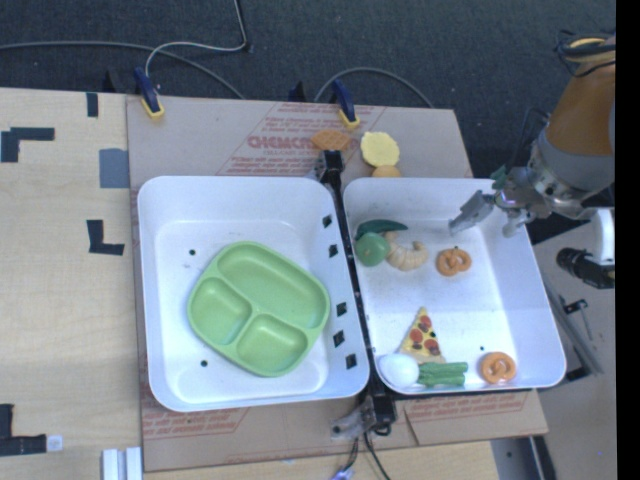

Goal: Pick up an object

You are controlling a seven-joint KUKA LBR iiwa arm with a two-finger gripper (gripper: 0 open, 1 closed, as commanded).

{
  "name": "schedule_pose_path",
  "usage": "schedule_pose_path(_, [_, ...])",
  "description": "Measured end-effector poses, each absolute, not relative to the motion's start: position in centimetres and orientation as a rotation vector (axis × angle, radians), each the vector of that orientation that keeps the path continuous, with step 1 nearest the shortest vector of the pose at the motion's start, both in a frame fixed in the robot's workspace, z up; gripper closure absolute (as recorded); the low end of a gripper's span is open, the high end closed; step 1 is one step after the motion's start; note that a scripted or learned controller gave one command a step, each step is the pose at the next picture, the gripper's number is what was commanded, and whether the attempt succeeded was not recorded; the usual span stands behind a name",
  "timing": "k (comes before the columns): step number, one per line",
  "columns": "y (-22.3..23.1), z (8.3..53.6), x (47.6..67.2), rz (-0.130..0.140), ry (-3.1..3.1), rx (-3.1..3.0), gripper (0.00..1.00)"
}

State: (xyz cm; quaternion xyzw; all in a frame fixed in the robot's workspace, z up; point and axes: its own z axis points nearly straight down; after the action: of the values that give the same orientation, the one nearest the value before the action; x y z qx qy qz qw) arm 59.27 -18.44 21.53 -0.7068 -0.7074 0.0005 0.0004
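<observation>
You're looking down on brown cardboard (280, 143) printed "CHEMICAL" in red, over a pale wood bench. Nearest, the right bin (520, 298) holds a glossy orange donut (497, 367), white egg (400, 370) and pizza wedge (422, 335). Farther back, the gripper (476, 211) hovers with fingers spread wide, holding nothing.

A brown cardboard sheet (280, 143) with red print is laid under two shallow white plastic bins (160, 298), held by two blue-and-yellow clamps (148, 93) at its far edge. Pale wooden boards (60, 298) marked with grey shapes are seen at the left. Black cables (235, 18) are trailed over dark carpet (420, 18).
</observation>
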Motion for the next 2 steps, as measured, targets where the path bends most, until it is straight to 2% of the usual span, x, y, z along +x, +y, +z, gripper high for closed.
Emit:
schedule_pose_path(1, [-13.3,11.9,56.6,0.003,-2.221,-2.217,0.0])
schedule_pose_path(2, [-10.6,9.5,52.9,0.003,-2.22,-2.218,0.0])
